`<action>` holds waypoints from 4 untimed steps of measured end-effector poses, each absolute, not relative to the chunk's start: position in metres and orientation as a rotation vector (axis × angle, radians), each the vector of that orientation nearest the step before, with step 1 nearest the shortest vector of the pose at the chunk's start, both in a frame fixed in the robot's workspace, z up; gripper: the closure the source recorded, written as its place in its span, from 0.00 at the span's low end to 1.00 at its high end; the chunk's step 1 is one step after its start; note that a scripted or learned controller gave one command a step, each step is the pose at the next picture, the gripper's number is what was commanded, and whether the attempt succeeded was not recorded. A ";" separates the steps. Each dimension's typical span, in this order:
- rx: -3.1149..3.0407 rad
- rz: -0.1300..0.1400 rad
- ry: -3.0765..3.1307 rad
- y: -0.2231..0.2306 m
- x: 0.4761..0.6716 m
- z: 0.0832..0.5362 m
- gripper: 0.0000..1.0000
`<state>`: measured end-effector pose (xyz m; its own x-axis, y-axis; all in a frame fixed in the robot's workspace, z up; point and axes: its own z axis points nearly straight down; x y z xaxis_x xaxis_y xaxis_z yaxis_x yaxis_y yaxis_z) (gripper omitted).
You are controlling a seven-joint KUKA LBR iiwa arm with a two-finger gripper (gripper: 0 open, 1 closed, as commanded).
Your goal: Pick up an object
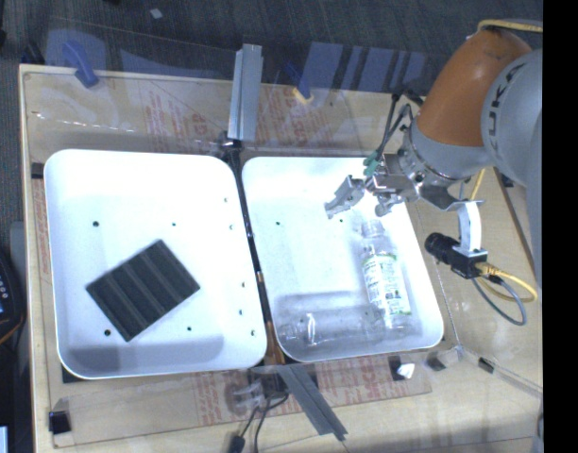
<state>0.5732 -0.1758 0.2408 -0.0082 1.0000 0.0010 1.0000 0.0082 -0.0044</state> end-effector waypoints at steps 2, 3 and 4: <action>-2.224 0.001 -2.213 -0.198 0.526 0.184 0.00; -2.229 0.001 -2.210 -0.203 0.563 0.187 0.00; -2.284 0.002 -2.158 -0.209 0.543 0.219 0.00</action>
